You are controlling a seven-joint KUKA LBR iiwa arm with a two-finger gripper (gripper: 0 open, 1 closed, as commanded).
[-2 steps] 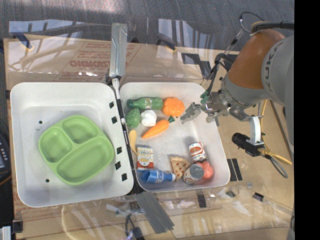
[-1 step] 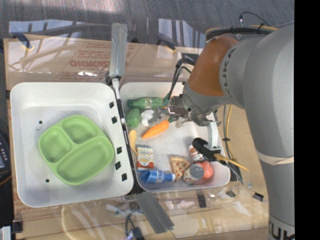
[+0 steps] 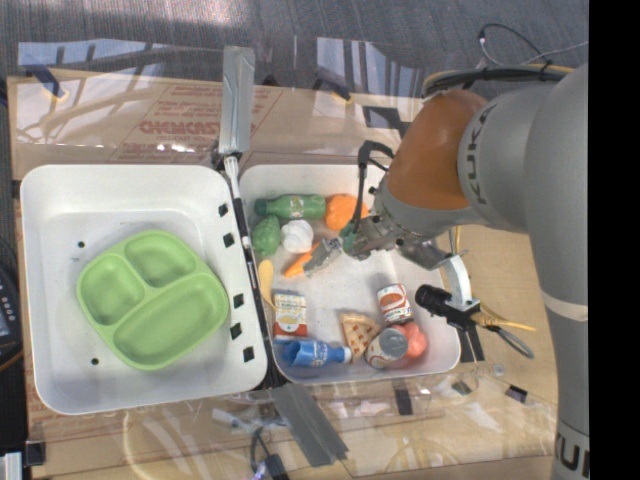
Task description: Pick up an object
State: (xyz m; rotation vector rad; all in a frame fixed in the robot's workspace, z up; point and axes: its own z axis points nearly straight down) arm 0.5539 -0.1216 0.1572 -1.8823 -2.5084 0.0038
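My gripper reaches down into the right bin from under the orange wrist band, low over the bin's upper middle. Its tip sits right beside a small orange carrot and just below a white garlic bulb. An orange fruit lies close behind the gripper, next to a green bottle. A dark green vegetable rests by the bin's left wall. I see nothing lifted off the bin floor.
Lower in the right bin lie a yellow piece, a red-and-white carton, a blue bottle, a pizza slice, a red-labelled can, a grey-topped can and a red ball. The left bin holds a green divided plate.
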